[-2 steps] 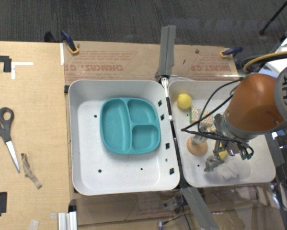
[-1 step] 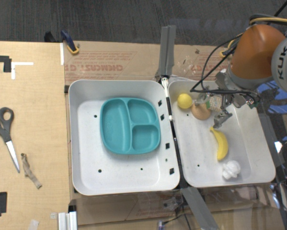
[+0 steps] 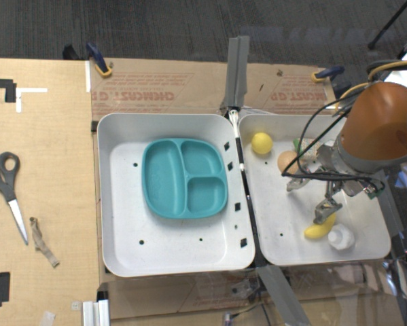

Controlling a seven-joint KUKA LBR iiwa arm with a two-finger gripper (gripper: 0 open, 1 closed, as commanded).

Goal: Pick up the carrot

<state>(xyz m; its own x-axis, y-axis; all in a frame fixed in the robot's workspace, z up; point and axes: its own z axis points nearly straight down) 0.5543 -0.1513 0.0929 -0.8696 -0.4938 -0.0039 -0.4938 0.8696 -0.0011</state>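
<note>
The carrot [image 3: 287, 162] shows as a pale orange end with a bit of green [image 3: 297, 145] beside it, in the upper middle of the right bin [image 3: 271, 243]. The arm and its cables hide most of it. My gripper [image 3: 323, 215] hangs lower in the same bin, below and to the right of the carrot and apart from it. It sits just above a yellow banana-like piece [image 3: 317, 231]. The arm's orange band [image 3: 380, 121] looms over the bin's right side.
A yellow lemon [image 3: 261, 143] lies near the right bin's top left corner. A small white object [image 3: 340, 238] rests beside the yellow piece. The left bin [image 3: 121, 250] holds a teal divided plate [image 3: 185, 178]. Scissors [image 3: 9, 189] lie on the bench at far left.
</note>
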